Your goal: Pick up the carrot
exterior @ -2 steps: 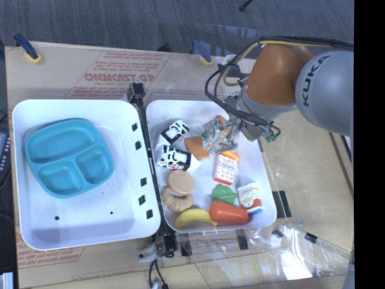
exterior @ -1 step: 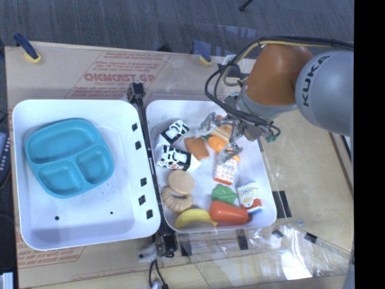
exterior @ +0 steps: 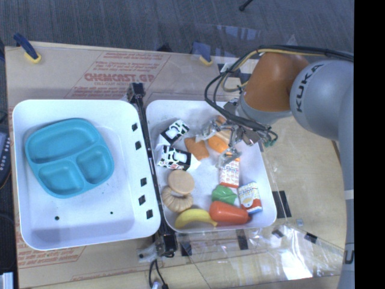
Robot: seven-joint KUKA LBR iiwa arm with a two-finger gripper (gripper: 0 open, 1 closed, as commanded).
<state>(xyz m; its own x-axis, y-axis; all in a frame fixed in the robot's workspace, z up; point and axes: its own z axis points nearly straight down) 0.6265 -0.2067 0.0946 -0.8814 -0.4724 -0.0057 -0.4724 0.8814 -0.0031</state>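
Observation:
The carrot (exterior: 229, 212), orange-red with a green top (exterior: 224, 194), lies near the front edge of the right bin (exterior: 269, 188), between a banana and a small carton. My gripper (exterior: 231, 139) hangs low over the back of that bin. It is well behind the carrot, above a cluster of orange food pieces (exterior: 217, 142). The grey arm with its orange band (exterior: 271, 83) reaches in from the right and hides the bin's back right corner.
The right bin also holds a banana (exterior: 194, 218), round biscuits (exterior: 178, 189), black-and-white cartons (exterior: 174, 158), a small bottle (exterior: 229, 173) and a carton (exterior: 249, 197). In the left bin (exterior: 36, 233) lies a blue sectioned plate (exterior: 69, 156). Black clips line the divider.

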